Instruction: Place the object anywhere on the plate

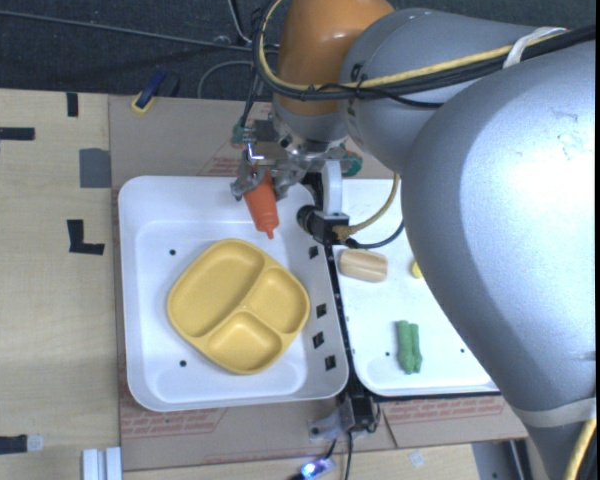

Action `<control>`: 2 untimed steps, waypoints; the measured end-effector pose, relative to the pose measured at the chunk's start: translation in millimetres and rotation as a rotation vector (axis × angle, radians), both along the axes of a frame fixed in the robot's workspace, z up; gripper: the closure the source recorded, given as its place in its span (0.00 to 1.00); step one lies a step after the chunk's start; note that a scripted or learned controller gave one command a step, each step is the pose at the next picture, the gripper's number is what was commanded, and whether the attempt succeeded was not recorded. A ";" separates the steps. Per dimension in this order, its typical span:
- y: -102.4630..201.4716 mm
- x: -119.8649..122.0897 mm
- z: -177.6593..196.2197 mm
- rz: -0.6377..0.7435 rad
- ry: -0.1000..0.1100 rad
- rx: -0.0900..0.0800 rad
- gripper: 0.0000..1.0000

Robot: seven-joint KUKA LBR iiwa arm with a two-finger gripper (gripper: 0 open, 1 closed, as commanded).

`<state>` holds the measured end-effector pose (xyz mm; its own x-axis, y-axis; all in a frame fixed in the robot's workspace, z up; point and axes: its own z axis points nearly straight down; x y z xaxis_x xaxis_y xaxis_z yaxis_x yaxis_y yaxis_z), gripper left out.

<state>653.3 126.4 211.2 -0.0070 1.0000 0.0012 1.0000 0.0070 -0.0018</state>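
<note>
Arm (500, 168) reaching left | jaws (263, 190) gripping carrot (263, 206) | above plate (238, 305)

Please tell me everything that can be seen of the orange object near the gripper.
The orange object looks like a small toy carrot: a tapered body of smooth, plastic-looking orange, its narrow tip pointing down and slightly right. Its upper end sits between the jaws of the gripper, so it is held off the floor of the left bin. It hangs tilted above the bin's upper part, just above the yellow plate, touching nothing but the gripper as far as can be seen.
</note>
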 end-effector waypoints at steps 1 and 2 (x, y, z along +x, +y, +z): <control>50.1 -10.3 -2.7 -0.001 0.000 0.000 1.00; 46.8 -9.5 -2.4 -0.004 0.000 -0.002 0.00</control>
